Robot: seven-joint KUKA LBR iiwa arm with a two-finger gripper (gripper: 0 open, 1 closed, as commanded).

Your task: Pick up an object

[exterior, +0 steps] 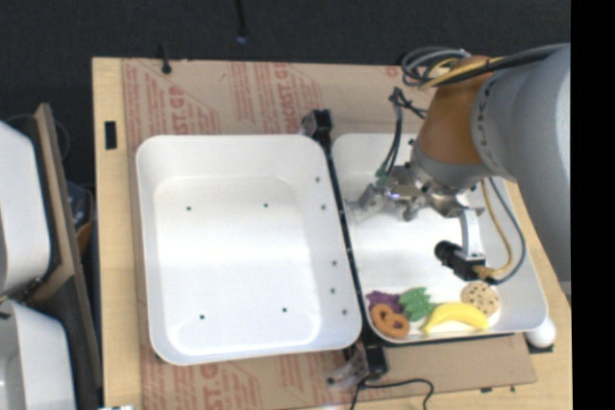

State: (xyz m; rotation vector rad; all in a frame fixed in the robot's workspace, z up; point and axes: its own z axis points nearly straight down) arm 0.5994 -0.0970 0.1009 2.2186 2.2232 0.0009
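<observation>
Jaws hidden under the wrist: whether the gripper (408, 197) is spread or clenched, I cannot tell

Camera view: at lower right of the frame, in the near corner of the right bin (524, 250), lie a banana (454, 317), a cookie (480, 299), a green leaf piece (416, 302), purple grapes (384, 300) and a pretzel (389, 323), crowded together; they look like light, stiff toy food, the banana best pinched across its middle

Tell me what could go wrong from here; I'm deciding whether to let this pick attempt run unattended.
The small toys, a yellow banana, a round speckled cookie, a green leafy piece and an orange pretzel, are bunched together in the right white bin's near corner, so a grasp may hit the bin wall or nudge neighbours.
</observation>
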